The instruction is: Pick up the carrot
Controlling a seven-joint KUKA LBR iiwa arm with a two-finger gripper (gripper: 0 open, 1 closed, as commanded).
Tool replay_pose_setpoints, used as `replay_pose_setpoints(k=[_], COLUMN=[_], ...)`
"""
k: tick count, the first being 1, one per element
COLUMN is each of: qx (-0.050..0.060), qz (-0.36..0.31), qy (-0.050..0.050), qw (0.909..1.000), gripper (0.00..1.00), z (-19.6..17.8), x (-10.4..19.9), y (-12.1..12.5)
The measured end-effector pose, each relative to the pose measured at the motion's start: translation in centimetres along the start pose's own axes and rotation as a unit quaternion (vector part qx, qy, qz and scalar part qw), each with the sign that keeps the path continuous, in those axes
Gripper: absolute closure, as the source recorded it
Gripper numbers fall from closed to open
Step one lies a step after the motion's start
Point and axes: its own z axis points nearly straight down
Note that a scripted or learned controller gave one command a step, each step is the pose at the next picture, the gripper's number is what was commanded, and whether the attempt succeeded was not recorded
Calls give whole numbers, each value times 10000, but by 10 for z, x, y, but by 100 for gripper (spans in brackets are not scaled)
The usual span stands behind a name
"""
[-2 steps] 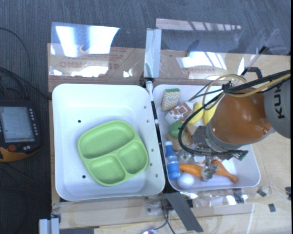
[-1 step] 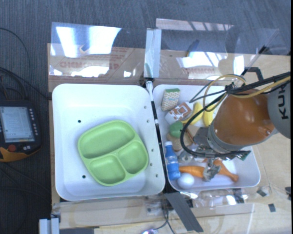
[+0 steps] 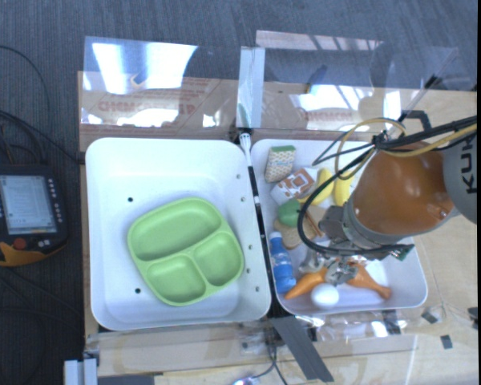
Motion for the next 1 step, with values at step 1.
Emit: replay_pose_setpoints(k=[1], qx=[-73], qz=[-89], qy=[37], qw=[9999], gripper=[100], z=[-83], x=[-45], y=[42])
